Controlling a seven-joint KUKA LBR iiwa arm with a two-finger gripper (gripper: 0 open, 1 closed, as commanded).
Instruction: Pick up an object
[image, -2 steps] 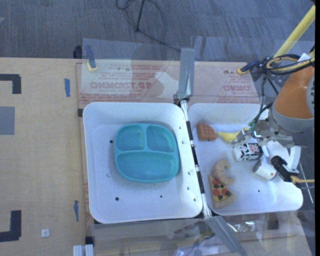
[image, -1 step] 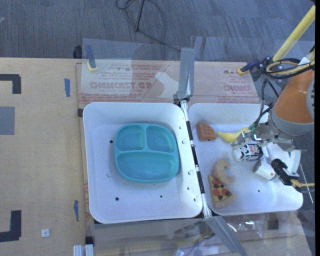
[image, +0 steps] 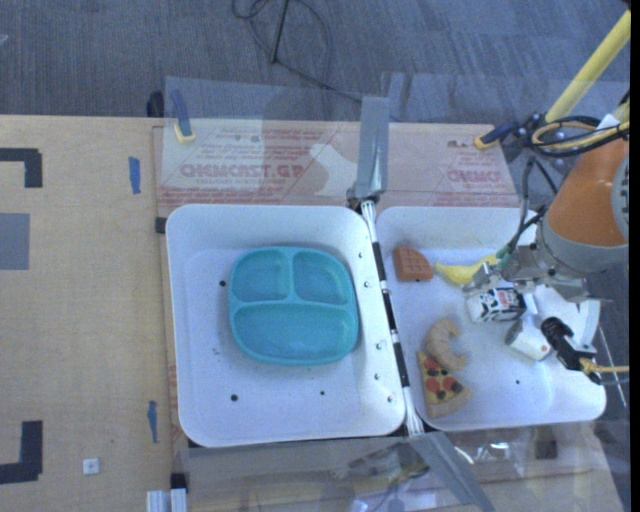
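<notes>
Gripper (image: 497, 301) hangs low in the right bin (image: 560, 405), touching or just over a small white object (image: 492, 305); its grip cannot be made out. Beside it lies a banana (image: 462, 271).

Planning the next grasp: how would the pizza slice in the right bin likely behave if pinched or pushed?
The pizza slice lies flat, so it probably won't roll and would likely slide if pushed. Its low profile may give fingers little edge to pinch. It looks like a light toy.
</notes>
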